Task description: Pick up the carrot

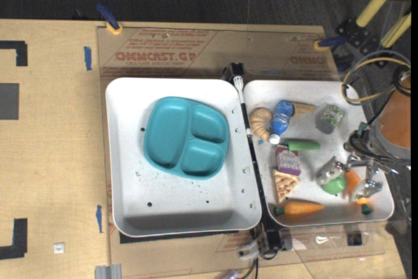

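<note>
Along right bin's near wall: carrot (302,208), long axis left-right.

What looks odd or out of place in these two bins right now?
Nothing is spilled or broken. The teal plate sits askew in the left bin. In the right bin the toys lie jumbled, and the carrot rests flat by the near wall while the gripper works beside it, near a green piece.

A teal plate (186,137) sits in the white left bin (124,193). The right bin (385,209) holds an orange carrot (302,208), a green cucumber (300,144), a blue bottle (282,115) and a tan croissant (261,122). The counter (52,140) is pale wood with black marks.
</note>
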You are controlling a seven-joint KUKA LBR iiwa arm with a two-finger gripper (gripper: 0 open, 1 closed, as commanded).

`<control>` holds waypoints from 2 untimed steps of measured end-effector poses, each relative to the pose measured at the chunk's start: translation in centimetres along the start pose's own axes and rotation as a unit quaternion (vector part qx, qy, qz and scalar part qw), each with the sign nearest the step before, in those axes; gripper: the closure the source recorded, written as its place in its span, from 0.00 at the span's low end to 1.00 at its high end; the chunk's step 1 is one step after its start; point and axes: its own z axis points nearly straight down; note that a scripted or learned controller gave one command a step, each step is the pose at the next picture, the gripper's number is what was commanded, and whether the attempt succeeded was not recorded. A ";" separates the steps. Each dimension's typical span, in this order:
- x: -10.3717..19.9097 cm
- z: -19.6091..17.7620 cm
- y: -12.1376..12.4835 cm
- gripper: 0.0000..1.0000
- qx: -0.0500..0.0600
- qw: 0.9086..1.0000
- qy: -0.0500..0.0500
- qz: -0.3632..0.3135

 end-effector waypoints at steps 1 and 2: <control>0.2 1.3 0.8 0.00 0.002 0.995 -0.004 -0.103; 0.2 1.5 1.4 0.00 -0.007 0.966 -0.004 -0.259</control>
